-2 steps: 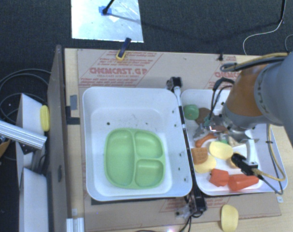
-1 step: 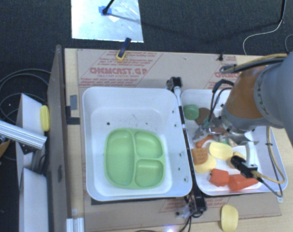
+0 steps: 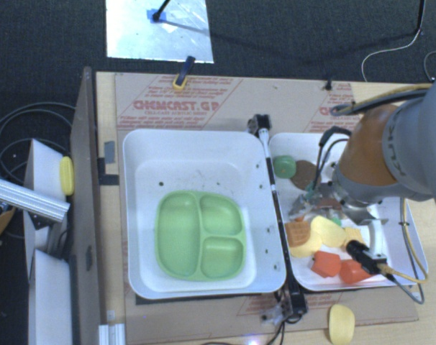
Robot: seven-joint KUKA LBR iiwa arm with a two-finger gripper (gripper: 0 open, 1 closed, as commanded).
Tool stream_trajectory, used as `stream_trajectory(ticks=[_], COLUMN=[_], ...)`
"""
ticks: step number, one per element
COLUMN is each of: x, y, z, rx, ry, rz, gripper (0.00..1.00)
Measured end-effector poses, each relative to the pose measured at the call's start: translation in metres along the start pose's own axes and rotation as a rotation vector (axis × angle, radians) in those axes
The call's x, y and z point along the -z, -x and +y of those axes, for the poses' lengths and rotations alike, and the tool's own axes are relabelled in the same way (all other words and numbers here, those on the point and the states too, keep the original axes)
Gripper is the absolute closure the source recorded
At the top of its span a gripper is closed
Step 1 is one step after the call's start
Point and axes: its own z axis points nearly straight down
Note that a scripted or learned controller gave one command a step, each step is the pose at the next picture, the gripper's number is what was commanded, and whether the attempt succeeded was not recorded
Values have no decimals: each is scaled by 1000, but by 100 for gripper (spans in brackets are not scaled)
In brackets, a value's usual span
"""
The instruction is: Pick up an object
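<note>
Gripper (image 3: 315, 201) down in right bin (image 3: 403, 264) w/ toys, can't tell open/closed; green tray (image 3: 201, 234) in left bin (image 3: 142, 192).

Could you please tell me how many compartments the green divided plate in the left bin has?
3: on the green plate, one tall section along its left, two smaller ones stacked on its right.

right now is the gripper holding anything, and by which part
Cannot be told. The gripper is down in the right bin among the toys, and the arm covers its tips.

bins (image 3: 203, 146): smooth white plastic | tray (image 3: 201, 234): glossy green plastic | board (image 3: 225, 99): matt cardboard
</note>
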Motion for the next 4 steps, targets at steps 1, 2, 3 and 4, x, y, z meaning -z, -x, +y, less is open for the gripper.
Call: stream_trajectory(ticks=[1, 2, 3, 4], x=[1, -1, 13, -1], y=[11, -2, 7, -1], z=[69, -15, 78, 46], rx=[5, -1, 6, 0], ry=[9, -6, 12, -1], rz=[-2, 2, -2, 1], gripper=[0, 0, 0, 0])
